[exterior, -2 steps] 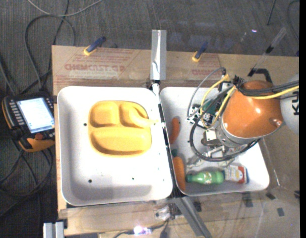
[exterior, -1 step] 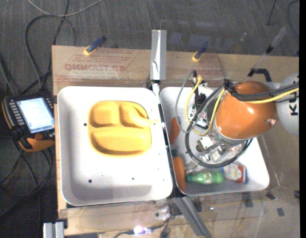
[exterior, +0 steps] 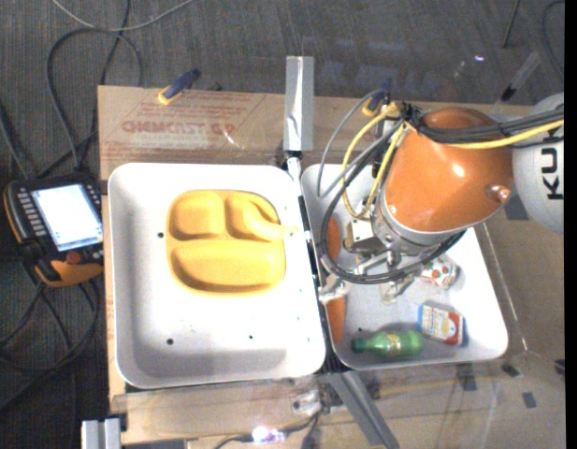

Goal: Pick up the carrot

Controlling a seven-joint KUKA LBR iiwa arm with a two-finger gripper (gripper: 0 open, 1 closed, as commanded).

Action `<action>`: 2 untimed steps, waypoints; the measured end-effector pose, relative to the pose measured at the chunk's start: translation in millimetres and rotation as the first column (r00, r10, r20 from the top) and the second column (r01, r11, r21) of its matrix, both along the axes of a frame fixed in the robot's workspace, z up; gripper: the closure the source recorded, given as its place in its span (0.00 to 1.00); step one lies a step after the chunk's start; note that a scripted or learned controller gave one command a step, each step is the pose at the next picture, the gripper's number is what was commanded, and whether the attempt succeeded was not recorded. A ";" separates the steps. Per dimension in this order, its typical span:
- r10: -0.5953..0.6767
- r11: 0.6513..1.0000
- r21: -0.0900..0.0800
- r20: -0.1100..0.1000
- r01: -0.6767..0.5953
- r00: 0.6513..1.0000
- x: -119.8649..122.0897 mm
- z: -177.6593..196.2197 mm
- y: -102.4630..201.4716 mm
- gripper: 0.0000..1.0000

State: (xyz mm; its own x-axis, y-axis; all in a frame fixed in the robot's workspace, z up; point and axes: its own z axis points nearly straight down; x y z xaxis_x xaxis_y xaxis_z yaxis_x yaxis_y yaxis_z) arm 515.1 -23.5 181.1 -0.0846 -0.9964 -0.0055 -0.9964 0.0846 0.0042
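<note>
The carrot [exterior: 332, 238] is an orange shape lying along the left wall of the right bin [exterior: 484, 340], partly behind black cables. A second orange piece [exterior: 335, 314] lies lower along the same wall; I cannot tell whether the two are one thing. My gripper [exterior: 386, 277] hangs low over the middle of the right bin, just right of the carrot, mostly hidden under the orange wrist band [exterior: 442, 181] and the cables. Nothing shows in its grasp.
A green bottle [exterior: 389, 344] lies near the right bin's front wall, with a small red and blue carton [exterior: 441, 324] to its right. A red-and-white item [exterior: 440, 271] sits beside the wrist. The left bin [exterior: 138, 325] holds a yellow divided plate [exterior: 227, 241].
</note>
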 end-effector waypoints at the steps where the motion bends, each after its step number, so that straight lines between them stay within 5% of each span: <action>1: -0.040 0.999 -0.001 -0.001 0.040 0.999 -25.2 -0.2 -55.1 0.00; 2: -0.024 1.000 -0.005 0.003 0.024 1.000 -3.6 -89.4 -74.4 0.00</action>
